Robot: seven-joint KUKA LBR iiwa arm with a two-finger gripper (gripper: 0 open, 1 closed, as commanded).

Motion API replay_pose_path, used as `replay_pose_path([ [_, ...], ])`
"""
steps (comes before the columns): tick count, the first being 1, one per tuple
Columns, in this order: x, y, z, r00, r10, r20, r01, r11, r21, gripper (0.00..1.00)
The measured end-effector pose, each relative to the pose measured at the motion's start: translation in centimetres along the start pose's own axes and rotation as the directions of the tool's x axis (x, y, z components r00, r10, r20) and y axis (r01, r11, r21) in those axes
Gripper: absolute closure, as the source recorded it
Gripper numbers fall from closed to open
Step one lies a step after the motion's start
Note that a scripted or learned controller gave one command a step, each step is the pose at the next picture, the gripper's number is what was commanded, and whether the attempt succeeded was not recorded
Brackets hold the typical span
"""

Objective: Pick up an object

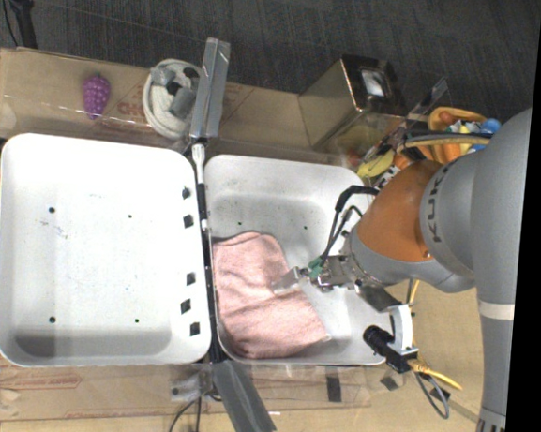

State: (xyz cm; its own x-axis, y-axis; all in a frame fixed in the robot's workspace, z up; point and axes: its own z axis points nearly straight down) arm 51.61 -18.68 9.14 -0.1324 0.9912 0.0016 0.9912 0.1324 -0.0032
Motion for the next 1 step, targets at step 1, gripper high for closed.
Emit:
replay_pose_path([
  [1,5.43,3.26,-0.01,0.997,-0.076,0.001,0.076,0.997,-0.002,0.0],
])
